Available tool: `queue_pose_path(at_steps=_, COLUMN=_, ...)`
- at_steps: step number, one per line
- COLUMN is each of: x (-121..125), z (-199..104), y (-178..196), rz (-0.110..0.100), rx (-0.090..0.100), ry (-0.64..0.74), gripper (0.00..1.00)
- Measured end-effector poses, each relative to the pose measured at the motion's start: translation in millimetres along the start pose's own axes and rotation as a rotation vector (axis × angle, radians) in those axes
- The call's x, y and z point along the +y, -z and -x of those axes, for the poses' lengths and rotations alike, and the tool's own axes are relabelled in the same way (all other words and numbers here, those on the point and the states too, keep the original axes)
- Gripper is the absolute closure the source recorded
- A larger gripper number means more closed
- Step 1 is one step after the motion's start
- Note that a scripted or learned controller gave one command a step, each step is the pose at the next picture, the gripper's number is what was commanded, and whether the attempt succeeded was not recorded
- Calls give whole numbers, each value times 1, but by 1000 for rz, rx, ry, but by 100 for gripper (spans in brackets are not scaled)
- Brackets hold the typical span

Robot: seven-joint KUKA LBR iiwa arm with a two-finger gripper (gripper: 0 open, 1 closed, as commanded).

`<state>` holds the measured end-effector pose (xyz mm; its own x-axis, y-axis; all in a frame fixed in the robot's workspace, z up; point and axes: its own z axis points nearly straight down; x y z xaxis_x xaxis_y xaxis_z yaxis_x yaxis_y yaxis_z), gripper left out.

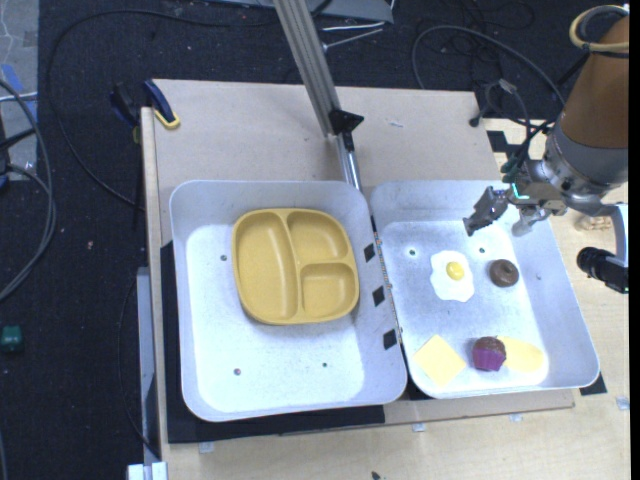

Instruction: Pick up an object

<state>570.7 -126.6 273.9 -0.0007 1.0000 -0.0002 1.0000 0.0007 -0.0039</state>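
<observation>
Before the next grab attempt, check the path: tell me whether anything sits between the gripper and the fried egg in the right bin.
Nothing visible stands in the way. The gripper hangs over the far part of the right bin, and bare bin floor lies between it and the fried egg. The chocolate donut sits beside the egg, apart from it, off the direct line.

I have one fixed camera, mounted above the desk (250,128) and looking down on it at a slant. It sits far enough back that both white bins fit in frame: the left bin (200,368) fills the centre left, the right bin (560,318) the centre right. Dark floor with cables runs along the top and left of the frame. The arm (600,98) enters from the upper right edge.
</observation>
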Motion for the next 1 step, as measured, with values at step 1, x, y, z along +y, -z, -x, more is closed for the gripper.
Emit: queue_pose_path(at_steps=1, x=1, z=0, y=2, rz=4, rx=-1, ry=1, gripper=0)
